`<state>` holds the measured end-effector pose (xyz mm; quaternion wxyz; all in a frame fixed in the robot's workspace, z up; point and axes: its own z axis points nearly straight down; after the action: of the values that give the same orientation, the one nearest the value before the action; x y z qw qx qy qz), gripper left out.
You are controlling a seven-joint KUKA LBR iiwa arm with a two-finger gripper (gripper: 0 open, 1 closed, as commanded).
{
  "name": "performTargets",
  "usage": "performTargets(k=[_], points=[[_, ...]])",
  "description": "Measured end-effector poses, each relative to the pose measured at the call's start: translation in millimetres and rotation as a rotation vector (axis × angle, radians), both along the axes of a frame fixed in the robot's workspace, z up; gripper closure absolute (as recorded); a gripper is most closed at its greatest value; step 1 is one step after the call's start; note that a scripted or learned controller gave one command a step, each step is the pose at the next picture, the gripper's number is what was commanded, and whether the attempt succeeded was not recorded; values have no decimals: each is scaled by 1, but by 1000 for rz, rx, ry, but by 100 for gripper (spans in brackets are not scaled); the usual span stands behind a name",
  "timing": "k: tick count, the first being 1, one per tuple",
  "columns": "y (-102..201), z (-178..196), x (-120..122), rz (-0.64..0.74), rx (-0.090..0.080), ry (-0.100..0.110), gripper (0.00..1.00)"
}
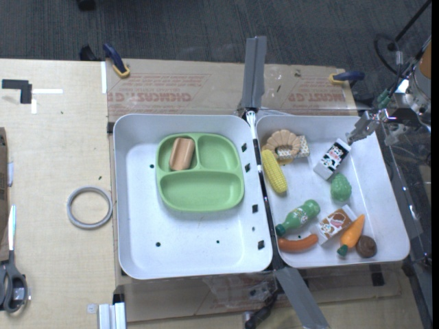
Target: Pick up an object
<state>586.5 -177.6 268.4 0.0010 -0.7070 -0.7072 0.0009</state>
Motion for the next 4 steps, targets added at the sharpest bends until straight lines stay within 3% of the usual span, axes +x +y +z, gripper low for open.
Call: performTargets(k=[1,2,3,4], points=[[39,-147,17,59,-2,-12,0],[5,-177,-36,-59,0,0,0],[-4,-177,-80,-25,0,-1,0],[77,-176,-9,268,-1,-3,0]])
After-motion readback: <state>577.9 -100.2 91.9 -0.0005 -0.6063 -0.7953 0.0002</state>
